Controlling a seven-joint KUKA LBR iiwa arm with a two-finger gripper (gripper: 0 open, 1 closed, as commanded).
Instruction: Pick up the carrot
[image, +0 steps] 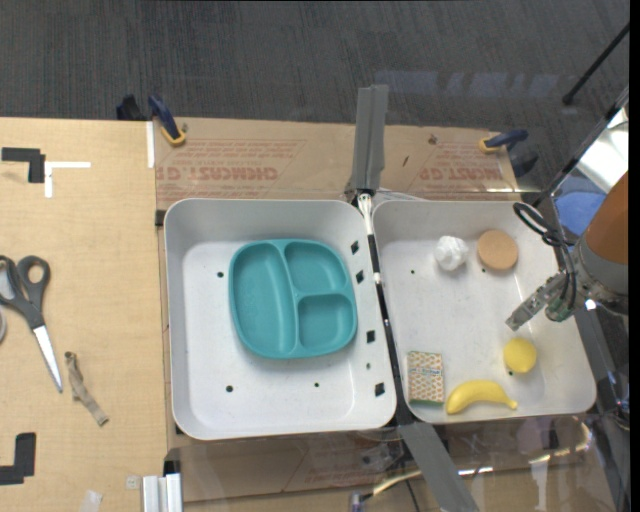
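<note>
Gripper (535, 305) over rt bin (400, 300) | cardboard bench (80, 300) | dark carpet (250, 50)

Left bin (190, 330): holds the divided plate (294, 298), near its middle
Right bin (400, 300): touches the left bin's right side
Far part of right bin: crumpled ball (451, 253), round disc (497, 250) just right of it
Near part of right bin: small box (426, 376), banana (479, 397) to its right, lemon (519, 355) behind the banana
Bench left of bins: scissors (32, 310)
</note>
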